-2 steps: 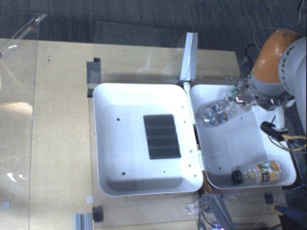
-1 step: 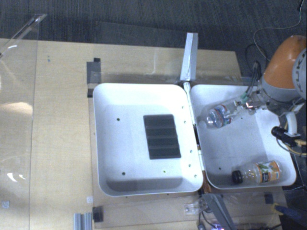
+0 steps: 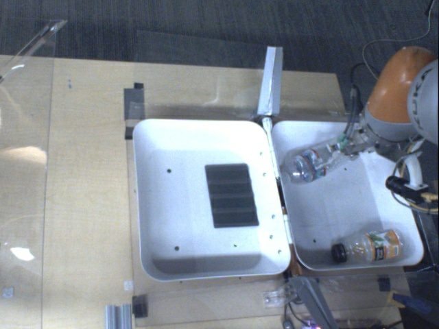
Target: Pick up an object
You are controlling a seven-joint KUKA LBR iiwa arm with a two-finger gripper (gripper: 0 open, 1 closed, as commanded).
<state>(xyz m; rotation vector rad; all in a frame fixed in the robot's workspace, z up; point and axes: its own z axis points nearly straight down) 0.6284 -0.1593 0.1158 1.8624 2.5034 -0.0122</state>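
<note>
A clear plastic bottle [image 3: 306, 164] lies slanted in the back left part of the right bin [image 3: 343, 208]. My gripper [image 3: 343, 146] sits at the bottle's upper right end, touching or nearly touching it; I cannot tell whether it grips the bottle. A second bottle [image 3: 367, 247] with a black cap and a yellow-orange label lies on its side near the right bin's front wall. A flat black ridged block [image 3: 231, 195] rests in the middle of the left bin [image 3: 164, 204].
The arm's orange band [image 3: 396, 91] and grey wrist hang over the right bin's back right corner, with cables [image 3: 411, 187] trailing down its right side. A grey upright post [image 3: 271, 81] stands behind the gap between the bins.
</note>
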